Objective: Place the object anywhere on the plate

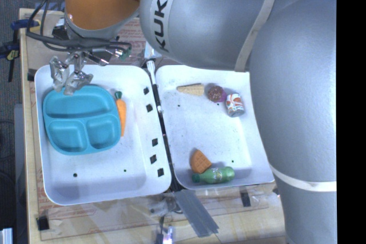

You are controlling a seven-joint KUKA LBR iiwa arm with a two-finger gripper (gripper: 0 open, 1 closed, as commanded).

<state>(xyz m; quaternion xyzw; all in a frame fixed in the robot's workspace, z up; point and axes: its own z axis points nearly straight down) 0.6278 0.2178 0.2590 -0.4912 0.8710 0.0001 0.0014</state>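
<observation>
Over the left bin (86, 191) we see the jaws (70, 78) at the blue plate's (80, 123) 11 o'clock rim; can't tell their state. Carrot (120, 112) lies touching the plate's 3 o'clock edge.

The right bin (243, 151) holds a pale cone (190, 89) at its far side, a dark red ball (215, 93) just beside it, and a small red-and-white can (234, 104) near the ball. At the near edge an orange wedge (199, 160) touches a green bottle (214, 175) lying on its side.
</observation>
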